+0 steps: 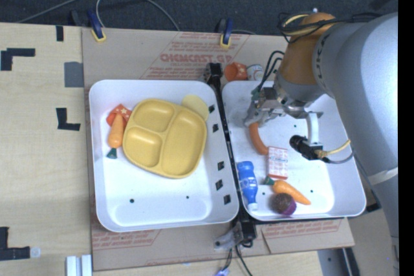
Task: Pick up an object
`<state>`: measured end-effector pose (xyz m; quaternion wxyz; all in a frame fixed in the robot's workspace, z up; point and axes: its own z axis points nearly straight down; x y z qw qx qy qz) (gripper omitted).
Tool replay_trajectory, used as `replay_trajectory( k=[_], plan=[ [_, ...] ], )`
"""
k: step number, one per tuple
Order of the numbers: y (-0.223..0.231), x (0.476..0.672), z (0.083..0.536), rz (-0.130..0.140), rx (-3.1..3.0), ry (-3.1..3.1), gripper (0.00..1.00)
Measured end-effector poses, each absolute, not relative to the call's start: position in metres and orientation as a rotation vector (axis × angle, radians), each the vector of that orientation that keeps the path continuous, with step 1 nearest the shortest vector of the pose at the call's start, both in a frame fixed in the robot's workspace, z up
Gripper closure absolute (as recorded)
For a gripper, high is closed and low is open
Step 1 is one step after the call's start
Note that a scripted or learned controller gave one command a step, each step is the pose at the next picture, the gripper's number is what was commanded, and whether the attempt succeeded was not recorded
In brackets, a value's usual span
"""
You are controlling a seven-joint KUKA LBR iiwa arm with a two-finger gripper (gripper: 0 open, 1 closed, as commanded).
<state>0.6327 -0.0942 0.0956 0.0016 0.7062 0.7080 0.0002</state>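
Note:
My gripper (pixel 257 116) hangs low over the upper middle of the right bin (pixel 336 187), its fingers pointing down-left. Just below it lies an orange sausage (pixel 258 138), its upper end at the fingertips. Whether the fingers touch it I cannot tell. Lower in the same bin lie a small red-and-white carton (pixel 278 162), a blue bottle (pixel 246 183), a toy carrot (pixel 290 190) and a dark purple ball (pixel 283 204).
The left bin (pixel 155 207) holds a yellow divided plate (pixel 164 138), a carrot (pixel 116 132) and a red item (pixel 119 114) at its left wall. An orange object (pixel 236 70) sits behind the right bin. The grey arm (pixel 362 74) covers that bin's right side.

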Motion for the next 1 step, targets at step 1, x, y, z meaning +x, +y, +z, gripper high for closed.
replay_trajectory(
  k=[1],
  plan=[
    [-0.0325, 0.6149, 0.1848, 0.001, 2.218, 2.225, 1.00]
  ],
)
